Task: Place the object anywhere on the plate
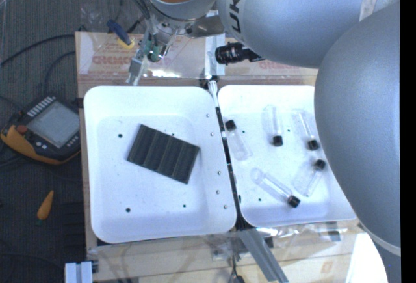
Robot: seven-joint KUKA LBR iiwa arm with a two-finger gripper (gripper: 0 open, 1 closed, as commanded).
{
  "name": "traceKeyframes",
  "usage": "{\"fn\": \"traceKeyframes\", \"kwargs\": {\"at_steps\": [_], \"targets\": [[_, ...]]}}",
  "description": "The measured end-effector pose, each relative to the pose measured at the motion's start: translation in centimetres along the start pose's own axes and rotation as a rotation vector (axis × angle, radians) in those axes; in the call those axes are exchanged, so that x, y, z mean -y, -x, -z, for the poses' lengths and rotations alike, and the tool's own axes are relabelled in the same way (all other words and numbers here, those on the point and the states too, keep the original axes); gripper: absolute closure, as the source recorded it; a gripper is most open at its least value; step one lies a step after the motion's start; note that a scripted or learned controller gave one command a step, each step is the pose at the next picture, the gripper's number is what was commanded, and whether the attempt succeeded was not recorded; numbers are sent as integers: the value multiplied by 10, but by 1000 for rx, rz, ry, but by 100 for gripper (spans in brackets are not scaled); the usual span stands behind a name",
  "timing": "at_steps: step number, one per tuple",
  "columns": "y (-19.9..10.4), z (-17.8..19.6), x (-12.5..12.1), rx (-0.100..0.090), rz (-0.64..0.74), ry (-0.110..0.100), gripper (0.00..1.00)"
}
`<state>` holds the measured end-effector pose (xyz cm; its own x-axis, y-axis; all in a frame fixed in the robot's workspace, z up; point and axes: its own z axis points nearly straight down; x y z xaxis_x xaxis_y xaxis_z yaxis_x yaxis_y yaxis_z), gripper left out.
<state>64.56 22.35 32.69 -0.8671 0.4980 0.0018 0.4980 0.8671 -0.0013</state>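
Arm: grey KUKA arm nearest, entering from right.
Gripper: beyond left bin's far edge; finger state cannot be determined.
Plate: dark ribbed rectangular plate, left white bin.
Objects: probably clear black-capped vials, right white bin.

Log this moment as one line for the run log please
arm: gripper above far edge of left bin | plate: dark, ribbed, in left bin, nothing on it | clear vials: in right bin | step: placing not yet done
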Motion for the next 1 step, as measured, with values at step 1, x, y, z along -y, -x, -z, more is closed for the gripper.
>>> {"fn": "traceKeyframes", "kwargs": {"at_steps": [1], "targets": [[-59,0,23,0,98,-2,100]]}}
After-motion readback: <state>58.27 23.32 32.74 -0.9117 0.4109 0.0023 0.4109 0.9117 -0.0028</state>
